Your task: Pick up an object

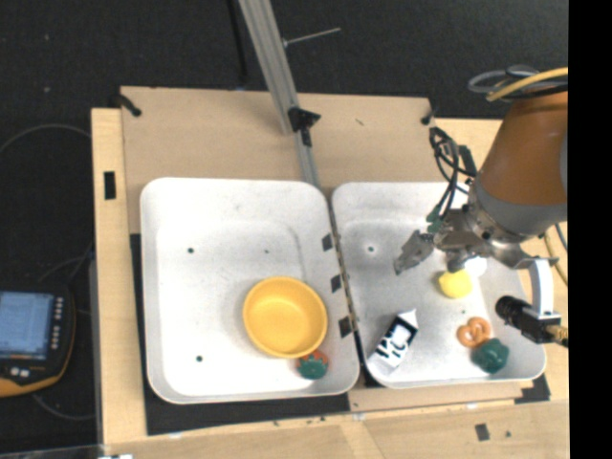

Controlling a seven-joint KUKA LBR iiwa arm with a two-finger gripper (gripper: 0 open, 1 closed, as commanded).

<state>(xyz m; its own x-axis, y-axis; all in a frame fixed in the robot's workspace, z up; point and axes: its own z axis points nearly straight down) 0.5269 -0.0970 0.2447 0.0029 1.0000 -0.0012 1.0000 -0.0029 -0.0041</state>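
Two shallow white plastic bins sit side by side on the bench: the left bin holds a round yellow bowl with a small green-and-orange toy touching its near edge, and the right bin holds the rest. My pincer hangs low over the right bin, and I cannot tell its state. Just beside it lies a small yellow lump, apart from a black-and-white carton, an orange pretzel-shaped piece and a dark green lump.
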